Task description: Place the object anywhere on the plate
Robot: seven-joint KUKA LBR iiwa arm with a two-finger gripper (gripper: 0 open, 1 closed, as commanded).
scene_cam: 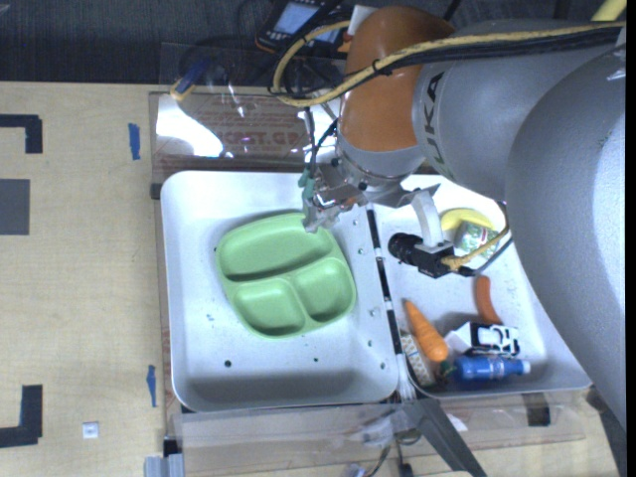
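Note:
A green plate (285, 274) with three compartments lies in the left white bin (191, 296). My gripper (320, 210) hangs over the plate's far right rim, just above the large compartment. I see nothing in its grasp from this angle. The loose objects lie in the right bin (545, 328): an orange carrot (427, 335), a blue bottle (487, 369), a thin orange-red piece (485, 298) and a yellow and green item (465, 229).
A small black and white object (495, 338) sits between the carrot and the orange-red piece. The ridge between the bins (386, 286) runs just right of the plate. A clear plastic sheet (238, 132) lies behind the left bin.

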